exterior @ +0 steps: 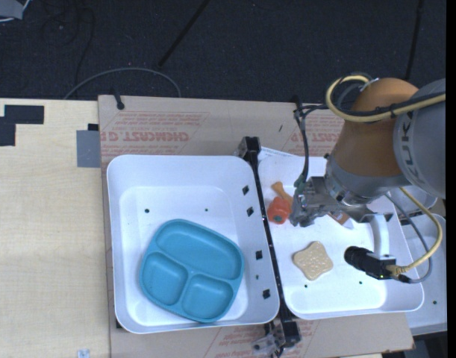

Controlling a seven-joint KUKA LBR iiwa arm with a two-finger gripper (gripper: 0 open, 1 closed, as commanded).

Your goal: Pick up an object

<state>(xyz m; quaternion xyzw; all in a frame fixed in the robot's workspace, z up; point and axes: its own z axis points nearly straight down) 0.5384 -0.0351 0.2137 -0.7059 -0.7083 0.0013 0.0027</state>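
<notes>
Blue three-compartment plate, smooth moulded plastic, lies flat in the left bin. The right bin holds a tan, scallop-edged, pitted cracker-like piece and a small rounded orange toy close to its left wall. The gripper sits low, just beside the toy. Whether it is open cannot be told, and nothing is visibly held. Risk: the rounded toy, crowded by the wall, may roll or be pushed aside instead of gripped.
</notes>
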